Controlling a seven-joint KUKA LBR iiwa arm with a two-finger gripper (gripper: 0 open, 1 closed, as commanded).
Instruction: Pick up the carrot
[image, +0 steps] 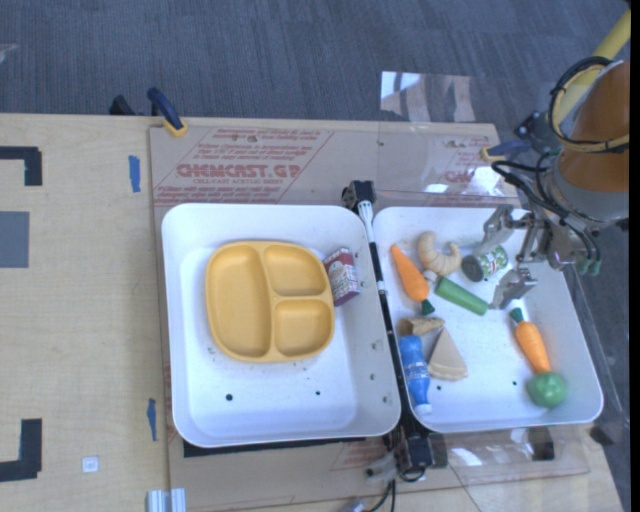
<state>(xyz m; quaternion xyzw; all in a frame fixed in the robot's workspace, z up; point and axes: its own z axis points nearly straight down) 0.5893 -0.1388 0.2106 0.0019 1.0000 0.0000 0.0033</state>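
Two orange toy carrots lie in the right shallow white bin (590, 385) as the two-finger gripper (508, 262) hangs above its far right corner.

One carrot (408, 274) rests near the bin's left wall, beside a tan peanut-shaped toy (436, 254); the other carrot (531, 343) sits near the right wall, just above a green round toy (546, 389). Metal fingers (494, 228) stand spread apart (nothing is between them), close to a small green-labelled can (488, 264) and a green cylinder (460, 296). Next door, the left bin (190, 400) holds a yellow divided plastic tray (268, 298) with a small dark-red can (343, 275) touching its right edge.
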